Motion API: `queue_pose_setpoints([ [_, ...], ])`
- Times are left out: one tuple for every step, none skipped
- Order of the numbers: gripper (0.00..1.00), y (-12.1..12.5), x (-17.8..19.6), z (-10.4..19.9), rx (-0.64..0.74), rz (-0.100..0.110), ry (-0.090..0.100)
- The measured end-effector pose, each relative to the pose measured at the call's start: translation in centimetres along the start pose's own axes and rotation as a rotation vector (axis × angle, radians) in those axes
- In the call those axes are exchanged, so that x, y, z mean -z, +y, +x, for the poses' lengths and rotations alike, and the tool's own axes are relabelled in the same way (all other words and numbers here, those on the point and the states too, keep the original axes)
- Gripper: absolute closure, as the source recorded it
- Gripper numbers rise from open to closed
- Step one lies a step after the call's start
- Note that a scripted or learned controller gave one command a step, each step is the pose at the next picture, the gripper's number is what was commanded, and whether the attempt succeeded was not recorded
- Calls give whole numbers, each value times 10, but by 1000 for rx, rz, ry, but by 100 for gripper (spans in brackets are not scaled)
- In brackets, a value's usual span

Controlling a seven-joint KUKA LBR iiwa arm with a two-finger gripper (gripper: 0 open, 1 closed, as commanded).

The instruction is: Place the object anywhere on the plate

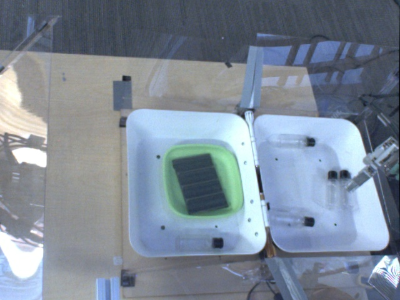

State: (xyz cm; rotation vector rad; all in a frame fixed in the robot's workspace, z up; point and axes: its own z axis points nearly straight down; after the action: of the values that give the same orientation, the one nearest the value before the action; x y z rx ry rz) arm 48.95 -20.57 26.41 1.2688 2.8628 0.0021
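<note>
On the wooden bench [81,186], a dark ribbed rectangular block [199,184] is lying on the square green plate [232,174]; the grey gripper [362,179] is hovering over the right white bin [350,236], grip state unclear.

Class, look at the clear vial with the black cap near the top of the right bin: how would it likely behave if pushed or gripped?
The clear vial lies on its side and looks cylindrical, so a push would probably roll it. Its see-through, glossy body suggests it is light and perhaps slippery. The smooth white bin would offer little grip.

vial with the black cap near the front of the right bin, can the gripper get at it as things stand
Probably yes: the vial lies alone on the right bin floor, nothing over it, and the gripper hovers in that bin.
</note>
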Motion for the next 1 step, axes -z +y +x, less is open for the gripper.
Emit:
queue_pose_setpoints([
  [0, 0, -8, 0, -53, 0, 1],
])
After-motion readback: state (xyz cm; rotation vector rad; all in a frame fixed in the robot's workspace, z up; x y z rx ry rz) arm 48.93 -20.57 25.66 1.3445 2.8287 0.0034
